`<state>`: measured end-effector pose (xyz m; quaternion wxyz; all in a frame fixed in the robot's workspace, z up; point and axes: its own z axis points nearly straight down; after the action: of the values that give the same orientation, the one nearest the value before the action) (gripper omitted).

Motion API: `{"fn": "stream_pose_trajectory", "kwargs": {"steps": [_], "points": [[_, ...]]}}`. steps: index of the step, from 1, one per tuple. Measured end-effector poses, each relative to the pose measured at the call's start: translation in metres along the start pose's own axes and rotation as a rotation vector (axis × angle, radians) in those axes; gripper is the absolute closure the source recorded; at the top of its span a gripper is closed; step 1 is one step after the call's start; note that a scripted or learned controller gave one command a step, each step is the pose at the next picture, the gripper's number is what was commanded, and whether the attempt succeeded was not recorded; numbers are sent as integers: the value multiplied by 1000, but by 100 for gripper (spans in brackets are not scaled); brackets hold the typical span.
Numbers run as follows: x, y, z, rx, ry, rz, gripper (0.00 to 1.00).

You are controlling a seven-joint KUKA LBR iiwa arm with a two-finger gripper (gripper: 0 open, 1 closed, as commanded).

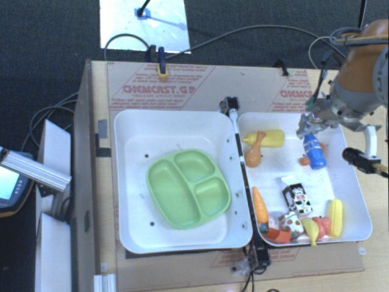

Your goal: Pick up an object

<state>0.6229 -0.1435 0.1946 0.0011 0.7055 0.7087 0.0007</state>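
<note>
Gripper (311,126) hangs over the right bin's (363,215) far side, directly above a blue bottle (314,151), finger state indeterminable; bottle appears light, rigid and probably slippery plastic, so a hold across its mid-body looks safest.

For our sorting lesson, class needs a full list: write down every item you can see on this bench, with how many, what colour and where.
Bins: two, white, side by side on the bench.
Divided plate: one, green, in the left bin.
Bottle: one, blue, right bin, far end, at the gripper's tip.
Carrot: one, orange, right bin, near the divider.
Cow-print block: one, black and white, right bin.
Toy foods: several, yellow, orange, red, right bin.
Gripper: one, grey, over the right bin.
</note>
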Motion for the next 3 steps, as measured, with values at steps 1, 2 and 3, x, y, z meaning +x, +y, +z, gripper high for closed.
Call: {"fn": "stream_pose_trajectory", "kwargs": {"steps": [1,2,3], "points": [[-30,-56,-26,0,-1,3,100],[31,-28,-18,0,1,0,100],[82,-59,-58,0,1,0,100]]}}
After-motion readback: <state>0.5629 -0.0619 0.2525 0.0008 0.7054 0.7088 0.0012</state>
